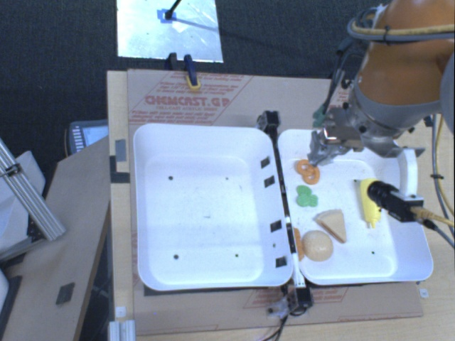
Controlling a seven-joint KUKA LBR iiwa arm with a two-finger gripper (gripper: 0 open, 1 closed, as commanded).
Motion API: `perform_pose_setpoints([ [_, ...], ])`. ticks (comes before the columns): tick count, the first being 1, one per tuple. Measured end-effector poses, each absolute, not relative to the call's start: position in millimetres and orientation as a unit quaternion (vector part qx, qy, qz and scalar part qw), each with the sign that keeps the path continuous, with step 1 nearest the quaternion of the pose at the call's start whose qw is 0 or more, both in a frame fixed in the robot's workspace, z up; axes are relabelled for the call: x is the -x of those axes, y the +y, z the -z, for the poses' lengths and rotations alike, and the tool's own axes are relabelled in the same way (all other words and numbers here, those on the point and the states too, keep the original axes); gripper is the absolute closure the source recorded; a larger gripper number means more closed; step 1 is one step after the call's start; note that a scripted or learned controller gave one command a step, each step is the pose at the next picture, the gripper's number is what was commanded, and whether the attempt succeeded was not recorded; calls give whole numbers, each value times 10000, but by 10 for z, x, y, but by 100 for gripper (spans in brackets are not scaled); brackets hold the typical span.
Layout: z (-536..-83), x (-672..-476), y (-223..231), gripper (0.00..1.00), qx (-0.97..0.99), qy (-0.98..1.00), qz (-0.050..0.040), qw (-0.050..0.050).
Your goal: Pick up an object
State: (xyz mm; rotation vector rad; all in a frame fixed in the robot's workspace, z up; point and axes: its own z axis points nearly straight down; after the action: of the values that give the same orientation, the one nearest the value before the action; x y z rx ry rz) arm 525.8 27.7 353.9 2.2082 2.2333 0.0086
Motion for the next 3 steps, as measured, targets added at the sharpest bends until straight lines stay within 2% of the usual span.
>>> perform_pose_setpoints([
  [1,-4276,-5276,946,100,-7028,7114,-51,21],
  [2,-5052,-4912,1490,100,-7036,7106,-43,14],
  [3,-4924,-5161,2130,100,-7036,7106,-11,-2],
])
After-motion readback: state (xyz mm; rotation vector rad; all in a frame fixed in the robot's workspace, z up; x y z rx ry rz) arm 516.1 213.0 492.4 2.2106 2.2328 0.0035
